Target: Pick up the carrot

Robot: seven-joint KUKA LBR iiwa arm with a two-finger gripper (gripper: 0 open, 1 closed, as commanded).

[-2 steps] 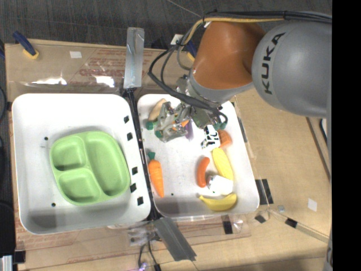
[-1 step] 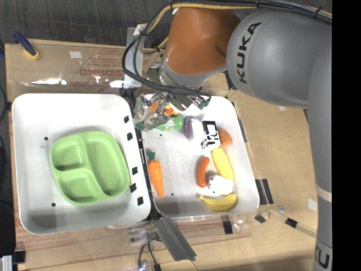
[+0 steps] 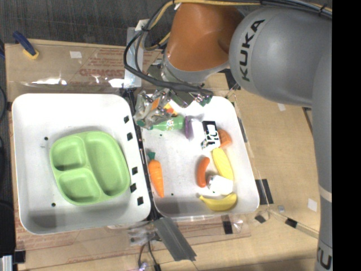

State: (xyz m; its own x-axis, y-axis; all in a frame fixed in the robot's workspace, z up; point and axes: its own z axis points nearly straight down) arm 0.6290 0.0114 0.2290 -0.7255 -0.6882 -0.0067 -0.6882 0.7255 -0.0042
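The carrot (image 3: 156, 177), orange with a green top, lies in the right bin (image 3: 186, 205) along its left wall, pointing toward the front. My gripper (image 3: 151, 109) hangs at the bin's back left corner, well behind the carrot, low over a green toy (image 3: 169, 123). The orange band of the arm sits just above it and covers the wrist.
A green divided plate (image 3: 89, 166) rests in the left bin (image 3: 34, 112). In the right bin lie a purple piece (image 3: 189, 129), a black-and-white item (image 3: 210, 135), a yellow corn-like piece (image 3: 222, 162), an orange piece (image 3: 202, 172) and a banana (image 3: 219, 201).
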